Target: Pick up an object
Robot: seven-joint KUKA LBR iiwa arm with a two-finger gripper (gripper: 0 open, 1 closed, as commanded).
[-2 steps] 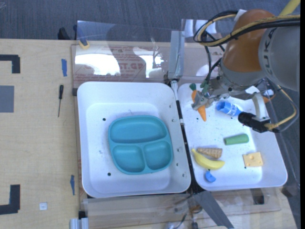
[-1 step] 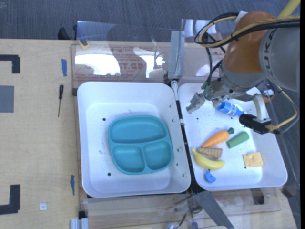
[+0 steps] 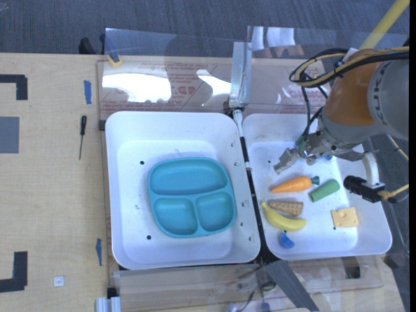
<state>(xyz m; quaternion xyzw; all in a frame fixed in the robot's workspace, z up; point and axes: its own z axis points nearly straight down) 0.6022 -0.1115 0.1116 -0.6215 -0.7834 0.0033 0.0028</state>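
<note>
- The gripper [image 3: 284, 163] hangs over the right bin [image 3: 374, 239], toward its far-left part, with the grey arm [image 3: 390, 103] and its orange band [image 3: 348, 96] reaching in from the right. Its fingers look slightly parted and nothing sits between them — released, holding nothing.
- Just below the fingertips, near the middle of the right bin, lies an orange carrot [image 3: 292, 184], close to the gripper but apart from it.
- Beside the carrot's right end lies a green cylinder-shaped piece [image 3: 324, 190], tilted.
- Nearer the front edge: a tan waffle-textured piece [image 3: 286, 207] touching a yellow banana [image 3: 283, 220] that curves along beneath it.
- A small blue object [image 3: 286, 240] sits at the front edge of the right bin, just under the banana.
- A yellow cracker-like square [image 3: 344, 218] lies toward the bin's right side, well apart from the banana.
- The left bin [image 3: 123, 142] carries a turquoise divided plate [image 3: 192, 195] — three compartments, roughly centred.
- Beyond the bins stands a clear panel [image 3: 169, 83] with reddish printing on it, too faint and glared to read.
- On the wooden bench [image 3: 45, 174], left of the bins, lies a thin dark screwdriver-like tool [image 3: 82, 135]; there are blue tape bits and black corner marks too.
</note>
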